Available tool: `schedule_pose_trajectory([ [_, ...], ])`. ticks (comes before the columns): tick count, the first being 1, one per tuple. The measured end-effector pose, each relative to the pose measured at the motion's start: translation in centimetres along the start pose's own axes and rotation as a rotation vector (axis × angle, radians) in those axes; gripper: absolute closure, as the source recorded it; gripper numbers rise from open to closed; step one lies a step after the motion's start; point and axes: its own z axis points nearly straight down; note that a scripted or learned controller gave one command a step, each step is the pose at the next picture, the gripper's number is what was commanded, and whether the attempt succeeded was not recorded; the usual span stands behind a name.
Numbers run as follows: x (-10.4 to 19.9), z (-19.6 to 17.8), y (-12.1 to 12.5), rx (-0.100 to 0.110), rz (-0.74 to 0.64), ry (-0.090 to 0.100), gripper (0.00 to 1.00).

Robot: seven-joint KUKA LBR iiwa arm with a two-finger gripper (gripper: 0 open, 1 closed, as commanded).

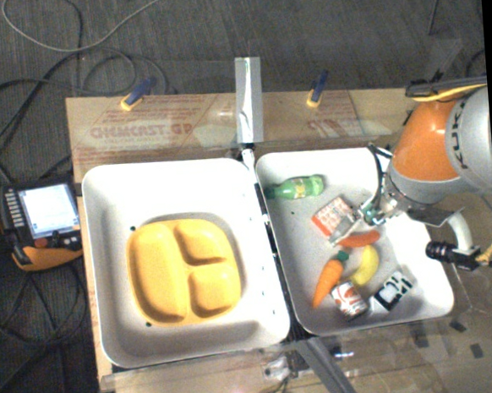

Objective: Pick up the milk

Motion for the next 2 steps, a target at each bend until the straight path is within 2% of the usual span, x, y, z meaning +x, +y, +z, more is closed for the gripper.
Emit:
schedule_pose_trajectory([
  [1, 6.0, -0.1, -0.7, 0.000, 0.133, 0.001, 0.00],
  [2, 2.0, -10.0, -0.4, 0.010, -0.051, 0.006, 0.00],
])
